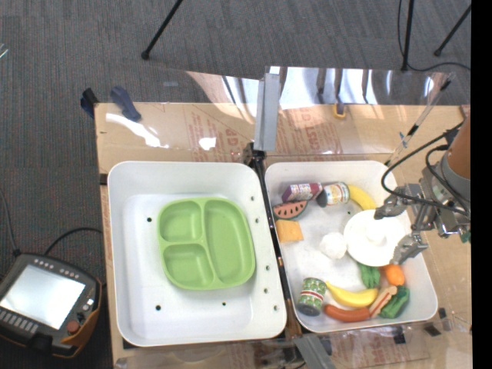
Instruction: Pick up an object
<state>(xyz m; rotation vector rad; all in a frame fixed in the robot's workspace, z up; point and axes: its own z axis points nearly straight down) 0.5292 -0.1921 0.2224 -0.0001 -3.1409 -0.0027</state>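
Jaws: the gripper (406,227) hangs over the right rim of the right bin; two fingers (390,207) spread apart, one toward the back and one toward the front, with nothing between them, so open.
Arm: grey wrist with cables enters from the right.
Under the jaws: a white plate (374,238), round, flat, plain; its right edge lies between the two fingers.
Beside the plate: one white ball (333,245) touching its left edge.
Front of plate: one orange (394,274), small and round, just beside the lower finger; one carrot (382,300); green vegetables (397,303) in the corner, count unclear.
Bananas: two, one (353,294) curved along the front, one (362,197) at the back by the plate.
Sausage: one (346,313), red-brown, against the front wall, below the front banana.
Cans: two, one green-labelled (312,295) at front left, one (332,194) lying at the back.
Bottle: one (300,191), dark purple, lying on its side at the back left.
Melon slice: one (290,210), red with green rind.
Cracker: one (289,231), orange square, near the left wall.
Right bin: one (427,302), white, shallow, holds all the above.
Left bin: one (119,244), white, holds one green tray (206,242) with three compartments.
Bench: brown board (177,133) under both bins.
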